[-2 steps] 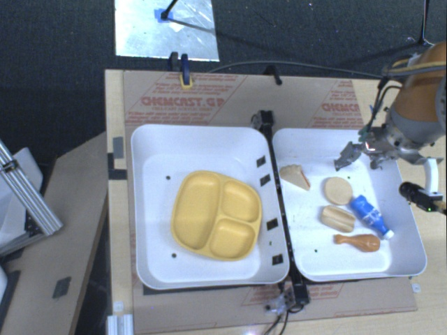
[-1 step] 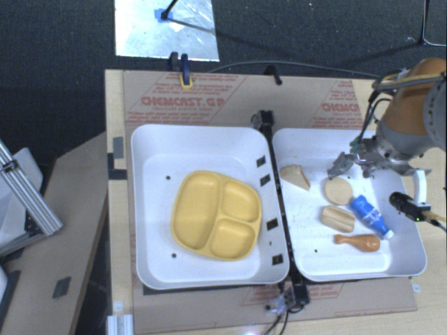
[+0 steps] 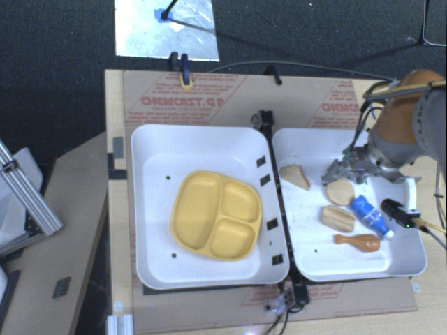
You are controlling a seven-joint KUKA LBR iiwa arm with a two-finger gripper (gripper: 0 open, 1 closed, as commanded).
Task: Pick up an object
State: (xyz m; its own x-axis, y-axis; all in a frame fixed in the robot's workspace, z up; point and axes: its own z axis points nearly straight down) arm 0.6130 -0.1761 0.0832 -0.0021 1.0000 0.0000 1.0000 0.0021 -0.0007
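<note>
The right bin (image 3: 307,257) holds several small items. A pale wedge-shaped piece (image 3: 295,176) lies near its left wall. A round tan piece (image 3: 340,192) sits mid-bin, with a tan bread-like block (image 3: 338,218) just below it. A blue bottle (image 3: 370,216) lies tilted to the right of those, and a brown drumstick (image 3: 357,241) lies nearest the front. My gripper (image 3: 344,170) hangs low over the bin, directly above the round tan piece's upper edge. Nothing is visibly lifted off the bin floor.
The left bin (image 3: 154,152) carries a yellow divided plate (image 3: 216,215). A black divider with clips (image 3: 271,187) runs between the bins. A black and white fitting (image 3: 401,211) sits at the right bin's right side. The arm (image 3: 405,121) reaches over the right bin's far right corner.
</note>
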